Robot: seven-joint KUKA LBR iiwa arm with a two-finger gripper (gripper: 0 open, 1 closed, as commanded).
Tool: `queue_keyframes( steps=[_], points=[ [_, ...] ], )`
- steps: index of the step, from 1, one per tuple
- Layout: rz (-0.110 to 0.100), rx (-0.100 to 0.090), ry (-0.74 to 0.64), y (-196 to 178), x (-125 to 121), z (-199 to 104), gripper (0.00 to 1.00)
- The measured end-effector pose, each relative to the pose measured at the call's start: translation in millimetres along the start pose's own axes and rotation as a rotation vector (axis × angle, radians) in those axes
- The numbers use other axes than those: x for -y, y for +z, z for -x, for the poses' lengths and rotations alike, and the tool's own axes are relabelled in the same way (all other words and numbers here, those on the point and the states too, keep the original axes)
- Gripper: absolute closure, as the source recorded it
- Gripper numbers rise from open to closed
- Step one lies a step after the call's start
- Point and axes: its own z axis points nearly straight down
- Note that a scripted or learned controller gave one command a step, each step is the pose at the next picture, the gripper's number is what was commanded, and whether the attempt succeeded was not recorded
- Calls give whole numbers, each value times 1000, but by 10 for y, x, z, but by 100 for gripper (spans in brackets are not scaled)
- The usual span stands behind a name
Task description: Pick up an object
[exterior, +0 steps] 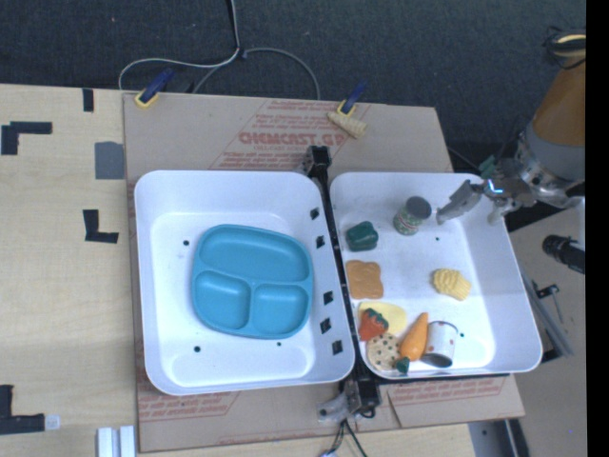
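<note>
Camera view: table (57, 255) w/ two white bins side by side. Left bin (162, 208) holds a blue divided plate (252, 280). Right bin (495, 284) holds the pickable stuff: small can (412, 215) near the far side, green block (361, 235) just left of it, toast slice (363, 278) toward the divider, yellow corn-like piece (451, 283) mid-right, then a cluster at the near edge w/ carrot (414, 336), strawberry (373, 323), cookie (383, 351) and a tipped white cup (439, 343).

Arm enters from the right; end effector (473, 199) hangs over the far-right corner of the right bin. Two fingers look spread apart, nothing between them, so it's open and empty as far as I can tell; height above bin floor unclear.

Key relation: nearest item is the can, just left of the end effector and a bit toward the near side. It stands upright, so no long axis to line up with. Corn piece is next nearest, nearer the camera. My guess: short move left plus descent for the can. The green block just beside it could crowd a finger.
</note>
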Motion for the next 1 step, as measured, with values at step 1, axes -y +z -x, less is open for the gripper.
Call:
queue_keyframes(
  steps=[1],
  points=[
    [-2,0,-3,680,-397,-265,0]
  ],
)
